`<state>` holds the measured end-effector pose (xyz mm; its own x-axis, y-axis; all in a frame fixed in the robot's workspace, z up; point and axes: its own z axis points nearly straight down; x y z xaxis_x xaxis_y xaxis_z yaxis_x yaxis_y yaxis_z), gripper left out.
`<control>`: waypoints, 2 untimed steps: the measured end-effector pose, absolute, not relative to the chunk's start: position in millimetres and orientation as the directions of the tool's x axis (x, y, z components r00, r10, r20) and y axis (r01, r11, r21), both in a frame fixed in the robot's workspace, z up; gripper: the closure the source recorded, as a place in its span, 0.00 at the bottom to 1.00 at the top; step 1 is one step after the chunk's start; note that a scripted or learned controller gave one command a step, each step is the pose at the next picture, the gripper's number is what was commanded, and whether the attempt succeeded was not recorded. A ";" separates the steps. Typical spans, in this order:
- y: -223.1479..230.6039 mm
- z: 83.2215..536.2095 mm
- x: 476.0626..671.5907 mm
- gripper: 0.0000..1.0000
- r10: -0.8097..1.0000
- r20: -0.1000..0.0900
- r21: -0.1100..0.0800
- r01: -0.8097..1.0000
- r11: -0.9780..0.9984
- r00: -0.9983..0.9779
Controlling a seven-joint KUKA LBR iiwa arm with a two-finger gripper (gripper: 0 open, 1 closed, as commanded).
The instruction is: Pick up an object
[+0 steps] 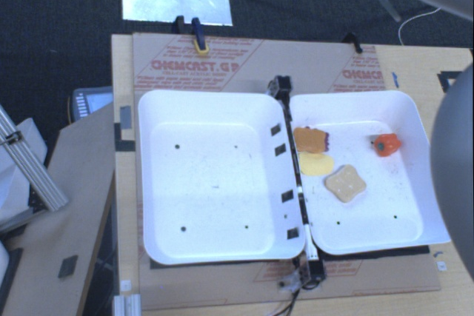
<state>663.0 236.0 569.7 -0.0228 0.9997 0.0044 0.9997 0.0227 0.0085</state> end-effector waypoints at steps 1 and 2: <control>165.4 368.0 588.1 1.00 1.000 -0.005 -0.017 1.000 -0.004 0.004; 211.5 479.5 589.4 1.00 1.000 0.005 0.012 1.000 0.008 -0.008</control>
